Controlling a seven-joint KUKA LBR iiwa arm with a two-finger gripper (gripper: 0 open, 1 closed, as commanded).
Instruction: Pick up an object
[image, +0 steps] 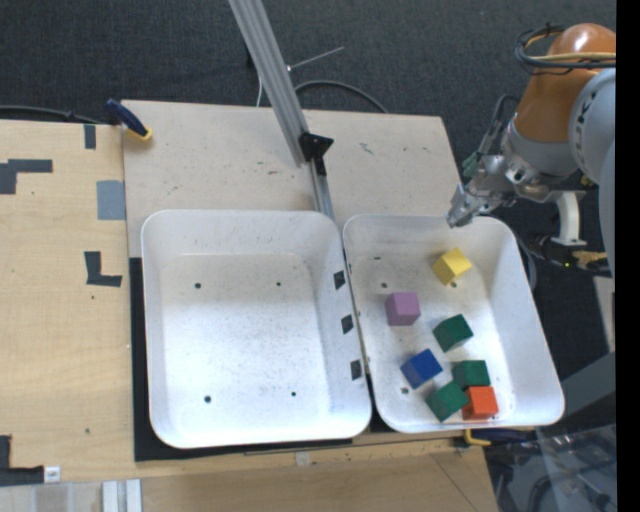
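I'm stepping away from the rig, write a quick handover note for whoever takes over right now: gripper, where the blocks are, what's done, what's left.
Gripper: over the far rim of the right bin, above the blocks, nothing seen in it.
Blocks, all in the right bin: yellow block nearest the gripper; purple block mid-bin; green block; blue block; two more green blocks and an orange block clustered at the near corner.
Left bin: white, speckled floor.
Done: no pick yet.
Left: descend on one block, probably the yellow, grasp and lift.
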